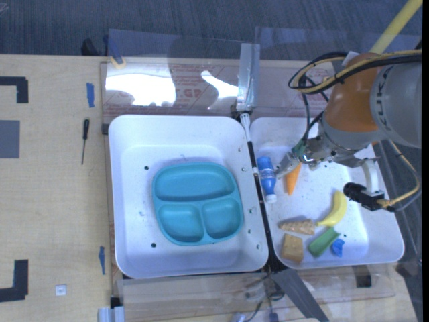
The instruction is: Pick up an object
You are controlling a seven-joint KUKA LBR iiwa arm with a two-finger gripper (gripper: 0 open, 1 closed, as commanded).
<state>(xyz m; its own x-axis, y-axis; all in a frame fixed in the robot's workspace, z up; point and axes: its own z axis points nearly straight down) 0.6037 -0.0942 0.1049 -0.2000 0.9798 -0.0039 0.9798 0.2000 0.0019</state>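
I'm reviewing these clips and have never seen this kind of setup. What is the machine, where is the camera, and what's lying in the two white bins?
One camera looks down at a slant on a bench with two white bins. The grey arm with an orange band reaches in from the right; its hand hangs low over the right bin, just above a carrot. Whether it grips anything is unclear. That bin also holds a bottle, a banana, a green block, a small blue piece and two tan food pieces. The left bin holds a teal divided tray.
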